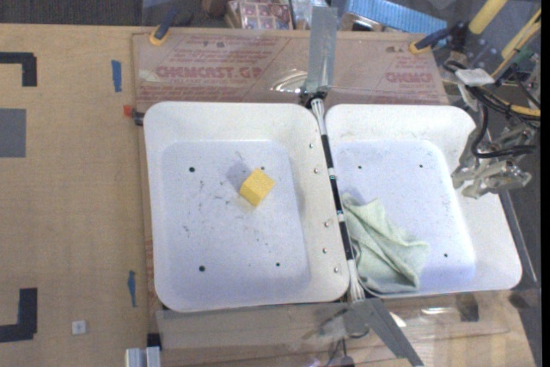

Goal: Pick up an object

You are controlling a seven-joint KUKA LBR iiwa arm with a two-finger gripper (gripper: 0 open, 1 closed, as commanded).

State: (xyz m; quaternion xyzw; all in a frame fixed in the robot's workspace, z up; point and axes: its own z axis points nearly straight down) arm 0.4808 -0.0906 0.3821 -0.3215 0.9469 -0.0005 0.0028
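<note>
My fingers (491, 176) sit over the right rim of the right shallow white bin (481, 271); open or closed, can't tell. Cabled wrist reaches in from the right. Crumpled pale green cloth (385, 247) lies in that bin's near-left corner. Small yellow block (256, 186) sits mid left white bin (172, 271). Brown sheet (223, 69) behind reads "CHEMCAST GP".

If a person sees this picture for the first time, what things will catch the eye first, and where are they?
A small yellow block stands out, alone near the middle of the left bin. A crumpled pale green cloth lies in the right bin, against its left wall toward the near edge. The gripper hovers at that bin's right rim.
</note>
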